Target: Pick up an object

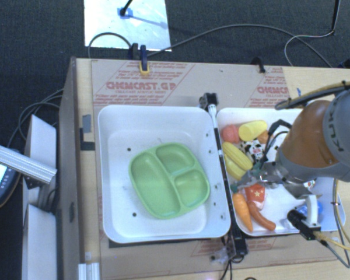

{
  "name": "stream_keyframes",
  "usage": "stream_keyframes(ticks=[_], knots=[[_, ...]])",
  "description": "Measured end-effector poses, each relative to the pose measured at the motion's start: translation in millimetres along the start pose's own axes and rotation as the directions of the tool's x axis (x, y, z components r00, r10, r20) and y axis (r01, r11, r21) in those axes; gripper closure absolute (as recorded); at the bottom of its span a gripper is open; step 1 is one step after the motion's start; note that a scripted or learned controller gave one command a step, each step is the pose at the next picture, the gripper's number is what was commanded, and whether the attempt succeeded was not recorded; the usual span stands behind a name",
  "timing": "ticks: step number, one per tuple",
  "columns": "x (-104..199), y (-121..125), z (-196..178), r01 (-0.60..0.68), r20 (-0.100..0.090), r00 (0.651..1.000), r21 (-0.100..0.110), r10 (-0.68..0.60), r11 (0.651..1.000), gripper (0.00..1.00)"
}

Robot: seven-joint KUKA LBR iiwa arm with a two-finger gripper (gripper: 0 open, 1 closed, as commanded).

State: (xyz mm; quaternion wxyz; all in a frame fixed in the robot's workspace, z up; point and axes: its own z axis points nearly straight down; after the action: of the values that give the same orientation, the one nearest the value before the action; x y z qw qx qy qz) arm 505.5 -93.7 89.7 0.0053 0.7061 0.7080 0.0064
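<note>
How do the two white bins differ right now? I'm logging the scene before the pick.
The left bin holds one thing, a green divided plate; the right bin holds a heap of toy foods, among them a corn cob and a carrot. The arm hangs over the right bin, while nothing covers the left bin. Both are shallow, white and set side by side.

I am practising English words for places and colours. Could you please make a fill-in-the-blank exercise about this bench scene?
1. The green divided plastic plate lies in the ____ white bin.
2. The plate has ____ compartments.
3. The orange toy carrot lies in the ____ white bin.

Missing words: left; three; right
</note>
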Motion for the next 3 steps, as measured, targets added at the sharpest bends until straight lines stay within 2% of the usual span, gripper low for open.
stream_keyframes(ticks=[1,2,3], knots=[[0.9,1.8,-11.0,0.002,-0.001,1.0,-0.003,-0.002,1.0,1.0],[0.9,1.1,-10.4,0.002,-0.001,1.0,-0.001,-0.002,1.0,0.0],[-10.6,47.0,6.2,0.0,0.002,1.0,0.016,0.0,1.0,0.0]])
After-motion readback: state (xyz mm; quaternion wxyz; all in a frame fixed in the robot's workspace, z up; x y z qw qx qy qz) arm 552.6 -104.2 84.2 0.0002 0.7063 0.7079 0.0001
